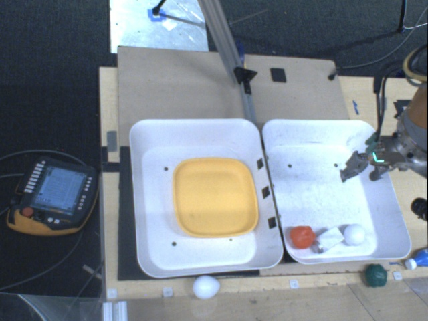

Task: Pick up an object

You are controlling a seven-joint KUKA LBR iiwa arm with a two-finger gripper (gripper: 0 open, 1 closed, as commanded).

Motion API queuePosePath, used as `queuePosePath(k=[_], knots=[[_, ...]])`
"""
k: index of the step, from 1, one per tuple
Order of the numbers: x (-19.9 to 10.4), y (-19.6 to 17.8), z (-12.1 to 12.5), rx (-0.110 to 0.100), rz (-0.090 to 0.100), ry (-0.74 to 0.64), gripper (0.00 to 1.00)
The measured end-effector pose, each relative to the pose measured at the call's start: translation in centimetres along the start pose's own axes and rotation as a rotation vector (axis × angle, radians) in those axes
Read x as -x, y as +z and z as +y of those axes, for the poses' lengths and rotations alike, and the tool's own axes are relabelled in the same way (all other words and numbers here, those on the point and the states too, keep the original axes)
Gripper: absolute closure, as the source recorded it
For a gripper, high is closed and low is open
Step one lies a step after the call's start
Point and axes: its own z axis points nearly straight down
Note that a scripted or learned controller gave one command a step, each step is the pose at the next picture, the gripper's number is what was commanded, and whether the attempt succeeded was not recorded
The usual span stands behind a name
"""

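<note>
1. Camera view puts my targets along the right bin's [384,199] near edge: a red object [301,237], a white ball [354,234], and a pale piece [329,238] between them.
2. I favour the red one, since it sits clear on its left side.
3. Farther back, by the bin's right wall, the gripper [362,165] hovers empty; I cannot tell its jaw state, so I'd open fully before descending.
</note>
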Motion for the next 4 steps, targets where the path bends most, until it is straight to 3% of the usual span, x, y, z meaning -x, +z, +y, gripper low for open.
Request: queuePosePath(k=[1,4], knots=[[0.0,0.0,0.0,0.000,0.000,0.000,0.00],[-0.7,16.1,-0.8,-0.003,0.001,0.000,0.00]])
